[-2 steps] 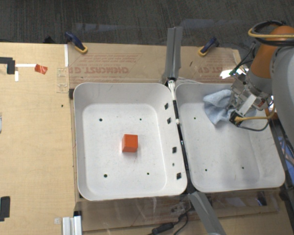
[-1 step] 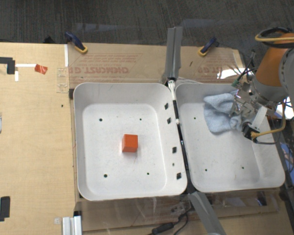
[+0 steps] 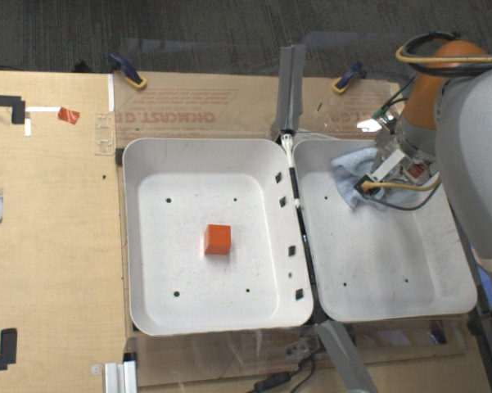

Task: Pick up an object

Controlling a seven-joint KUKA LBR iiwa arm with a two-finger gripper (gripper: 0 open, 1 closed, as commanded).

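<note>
The pincer (image 3: 375, 180) hung low over the far part of the right bin (image 3: 393, 293), right at a crumpled pale blue cloth (image 3: 349, 170) lying against that bin's far-left corner; whether it was apart or together could not be told, as the wrist and a loop of cable hid it. The cloth lay just to the pincer's left in the camera view, touching or nearly so, with no clear long axis to its bunched folds. An orange block (image 3: 218, 240) sat well apart in the middle of the left bin (image 3: 147, 219), so the cloth was judged the likelier target.
</note>
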